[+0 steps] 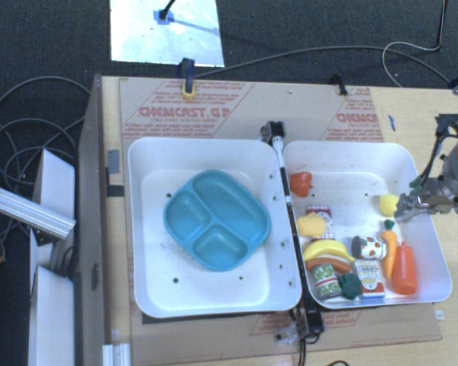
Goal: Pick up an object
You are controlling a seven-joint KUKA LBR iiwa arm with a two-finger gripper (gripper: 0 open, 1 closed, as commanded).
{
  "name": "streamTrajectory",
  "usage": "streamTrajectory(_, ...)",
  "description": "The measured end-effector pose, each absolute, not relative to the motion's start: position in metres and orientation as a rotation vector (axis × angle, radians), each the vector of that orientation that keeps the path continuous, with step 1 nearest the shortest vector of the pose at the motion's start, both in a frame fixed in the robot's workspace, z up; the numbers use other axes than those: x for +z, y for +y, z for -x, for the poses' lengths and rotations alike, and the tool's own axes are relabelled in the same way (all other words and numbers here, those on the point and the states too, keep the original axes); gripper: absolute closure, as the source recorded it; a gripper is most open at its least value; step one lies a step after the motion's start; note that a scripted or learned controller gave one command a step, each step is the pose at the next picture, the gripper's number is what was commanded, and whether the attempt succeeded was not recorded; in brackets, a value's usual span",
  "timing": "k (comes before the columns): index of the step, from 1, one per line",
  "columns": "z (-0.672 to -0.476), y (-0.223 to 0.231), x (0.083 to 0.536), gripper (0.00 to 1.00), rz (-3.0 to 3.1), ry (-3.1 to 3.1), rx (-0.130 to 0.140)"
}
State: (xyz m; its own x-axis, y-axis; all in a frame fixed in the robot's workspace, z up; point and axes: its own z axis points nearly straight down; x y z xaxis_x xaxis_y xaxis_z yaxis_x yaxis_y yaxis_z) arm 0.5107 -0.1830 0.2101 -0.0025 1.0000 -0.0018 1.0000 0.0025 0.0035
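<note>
The right bin (pixel 351 155) holds several toy foods. A yellow lemon (pixel 387 203) lies near its right wall. Below it are a carrot (pixel 389 252), an orange bottle (pixel 404 270) and a small can with a face (pixel 369 247). A banana (pixel 327 248), a hot dog (pixel 329 264), a yellow piece (pixel 311 225) and a red piece (pixel 300 181) lie along the bin's left side. My gripper (pixel 409 207) reaches in from the right and hangs low just right of the lemon, close to it or touching it. Nothing is seen held in it.
The left bin (pixel 156 166) holds a blue divided plate (pixel 216 219). Small cartons (pixel 370 274) and a green piece (pixel 350 284) crowd the right bin's front edge. The divider between the bins (pixel 287 204) runs front to back. Cables lie on the floor at left.
</note>
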Motion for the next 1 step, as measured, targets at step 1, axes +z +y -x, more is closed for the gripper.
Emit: streamTrajectory(1,-0.6475,-0.2061,0.1988,1.0,-2.214,2.225,0.001)
